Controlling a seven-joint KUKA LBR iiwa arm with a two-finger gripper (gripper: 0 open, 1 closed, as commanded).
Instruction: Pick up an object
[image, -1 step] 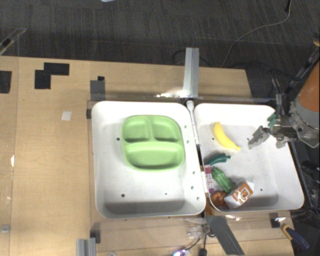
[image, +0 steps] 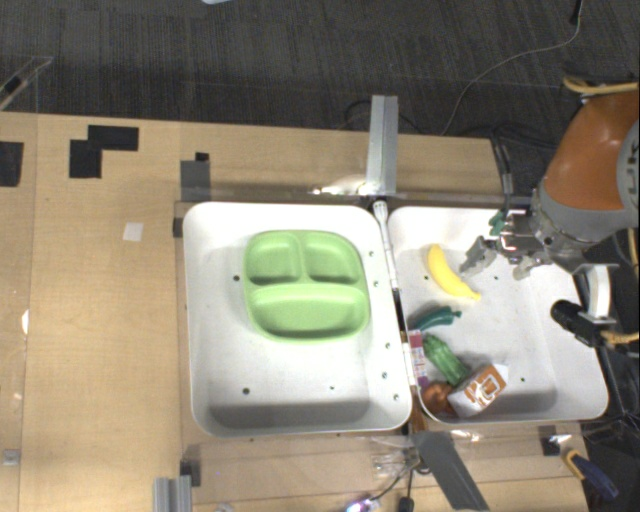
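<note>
While the arm (image: 590, 160) reaches in from the right, its jaws (image: 497, 254) hang over the far part of the right bin (image: 530, 400), spread open with nothing between them. Yellow banana (image: 451, 274) lies just left of the jaws on the bin floor, near them but apart as far as I can tell. Nearer than the banana sits a dark green item (image: 432, 319), shape unclear. Near left corner of the same bin has a cluster: green bottle-like thing (image: 445, 360), a white and orange carton (image: 481, 386) to its right, and a brown round object (image: 432, 397) touching or just beside the carton. Left bin (image: 215, 400) holds a green divided plate (image: 305, 283), three compartments, lying flat about mid-bin. Both bins sit side by side on the wooden worktop (image: 90, 330), with a metal post (image: 383, 145) at the far edge between them.
</note>
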